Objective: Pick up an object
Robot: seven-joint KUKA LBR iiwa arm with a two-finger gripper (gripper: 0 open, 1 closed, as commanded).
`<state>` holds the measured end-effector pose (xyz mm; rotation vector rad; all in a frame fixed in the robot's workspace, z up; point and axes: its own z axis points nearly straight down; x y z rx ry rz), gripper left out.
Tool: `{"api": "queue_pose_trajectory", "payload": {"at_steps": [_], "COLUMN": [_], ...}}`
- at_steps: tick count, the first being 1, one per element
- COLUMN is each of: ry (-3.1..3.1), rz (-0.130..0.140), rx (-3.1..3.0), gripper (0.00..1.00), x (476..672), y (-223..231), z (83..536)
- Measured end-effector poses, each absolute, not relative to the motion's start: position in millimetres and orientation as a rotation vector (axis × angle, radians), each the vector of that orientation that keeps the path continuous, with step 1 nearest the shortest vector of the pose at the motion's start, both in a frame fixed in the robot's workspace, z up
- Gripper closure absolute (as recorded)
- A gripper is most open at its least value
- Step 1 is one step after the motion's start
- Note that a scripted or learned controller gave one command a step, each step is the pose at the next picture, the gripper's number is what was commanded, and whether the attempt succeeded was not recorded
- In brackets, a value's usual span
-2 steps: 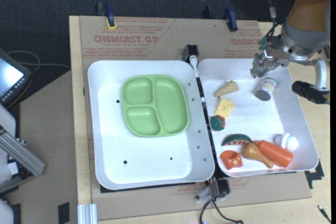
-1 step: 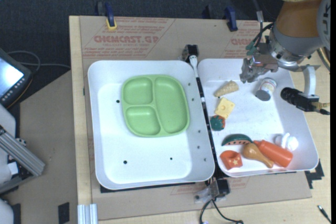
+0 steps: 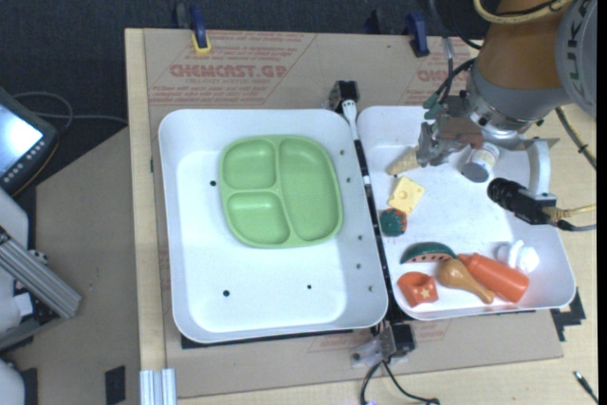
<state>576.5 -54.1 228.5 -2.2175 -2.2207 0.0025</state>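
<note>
Gripper (image 3: 429, 150) hovers low in the right bin's (image 3: 560, 285) far end; its grasp cannot be told.
One cheese wedge (image 3: 407, 195) lies just beside it; one green divided plate (image 3: 281, 190) sits in the left bin (image 3: 190, 299).

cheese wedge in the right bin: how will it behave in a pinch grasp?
The cheese looks like a moulded toy, so probably stiff and light. It lies flat on the bin floor, so it is unlikely to roll. Its glossy, sloped faces may slip out of a pinch.
</note>
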Motion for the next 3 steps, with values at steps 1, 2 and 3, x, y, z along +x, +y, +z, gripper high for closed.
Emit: {"api": "queue_pose_trajectory", "payload": {"at_steps": [1, 2, 3], "ry": [-2.222, -2.218, -2.225], "rz": [0.002, 0.003, -0.002], "rx": [-2.217, -2.222, -2.22], "gripper": [1.0, 1.0, 1.0], "x": [564.4, 557.6, 573.4], "y": [-30, -46, -32], "z": [229, 227, 224]}}
